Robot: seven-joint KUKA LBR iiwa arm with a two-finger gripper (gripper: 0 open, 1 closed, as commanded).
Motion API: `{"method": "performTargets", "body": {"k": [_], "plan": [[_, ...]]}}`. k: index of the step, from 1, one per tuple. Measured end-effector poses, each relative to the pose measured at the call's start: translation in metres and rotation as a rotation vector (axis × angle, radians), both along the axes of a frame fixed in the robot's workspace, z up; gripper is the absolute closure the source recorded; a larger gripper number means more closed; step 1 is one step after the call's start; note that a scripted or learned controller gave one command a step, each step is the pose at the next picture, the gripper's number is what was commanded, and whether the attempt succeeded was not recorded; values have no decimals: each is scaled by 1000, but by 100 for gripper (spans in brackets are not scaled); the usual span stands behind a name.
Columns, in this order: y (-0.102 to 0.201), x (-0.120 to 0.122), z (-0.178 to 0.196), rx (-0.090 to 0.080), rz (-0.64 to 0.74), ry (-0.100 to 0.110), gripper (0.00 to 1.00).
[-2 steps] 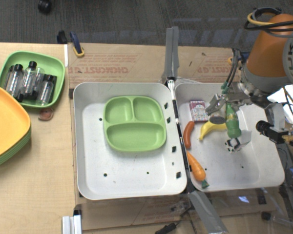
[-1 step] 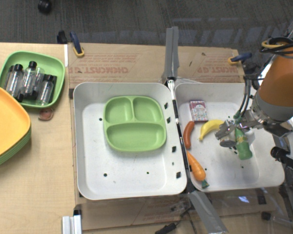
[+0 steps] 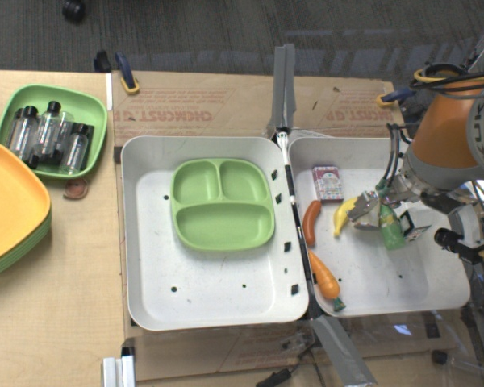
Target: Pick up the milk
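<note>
The bench carries two shallow white bins side by side: the left bin (image 3: 145,280) holds a green three-compartment plate (image 3: 223,204) lying flat in its far half, and the right bin (image 3: 436,285) holds the loose items, which suggests it serves as the picking source. Under both bins lies a cardboard sheet (image 3: 194,111) with reddish printed lettering that reads upside down from this angle and cannot be made out with confidence. The grey arm with its orange band (image 3: 448,131) reaches in from the right and dips into the right bin, where its gripper (image 3: 375,208) sits low beside a yellow banana (image 3: 343,214) and just above a green object (image 3: 394,234); whether it is spread or pinching anything cannot be told. The milk (image 3: 328,183), a small pink-and-white carton lying flat at the far left of the right bin, is apart from the gripper and appears untouched; its label is too small to read. Nearer along the bin's left wall lie a red pepper-like piece (image 3: 310,221) and a carrot (image 3: 326,279). Far left, a green tray (image 3: 93,115) keeps small dark-capped bottles (image 3: 50,139) together beside stacked orange plates (image 3: 12,208).
</note>
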State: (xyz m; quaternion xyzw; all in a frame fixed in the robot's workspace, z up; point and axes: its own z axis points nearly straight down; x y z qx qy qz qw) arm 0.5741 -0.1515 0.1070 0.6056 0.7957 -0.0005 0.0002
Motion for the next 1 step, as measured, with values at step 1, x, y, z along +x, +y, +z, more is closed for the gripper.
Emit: {"method": "performTargets", "body": {"k": [1], "plan": [[54, 11, 90, 0, -100, 1, 100]]}}
